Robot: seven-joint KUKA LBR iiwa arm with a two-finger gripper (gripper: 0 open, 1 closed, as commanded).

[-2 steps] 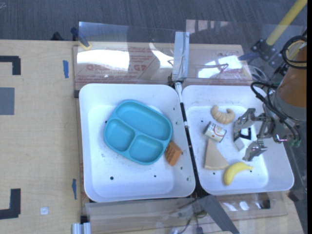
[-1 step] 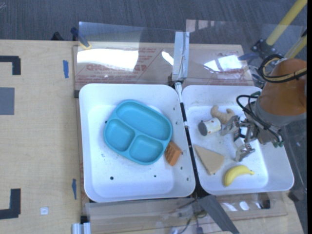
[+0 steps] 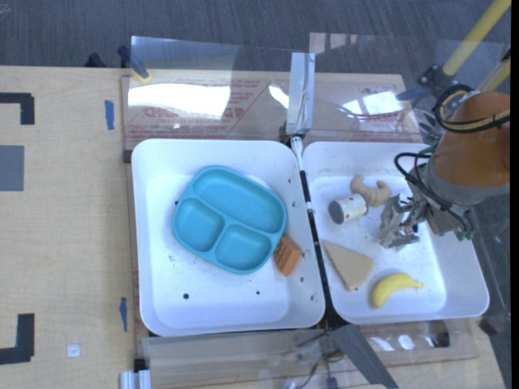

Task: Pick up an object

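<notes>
My gripper (image 3: 397,232) hangs low over the right bin (image 3: 462,298), its metal fingers pointing down near the bin's middle. Just left of it lies a small white cylinder cup (image 3: 347,210) on its side, with a knobbly tan ginger-like piece (image 3: 371,190) behind that. A tan wedge (image 3: 349,263) rests toward the front left of this bin, and a yellow banana (image 3: 394,288) lies at the front. Nothing is visible between the fingers.
The left bin (image 3: 154,298) holds a blue divided plate (image 3: 229,218) and a small orange-brown block (image 3: 287,255) beside the plate's right edge. A clear plastic wall (image 3: 243,96) stands behind both bins, with a metal post (image 3: 300,96) at the divider.
</notes>
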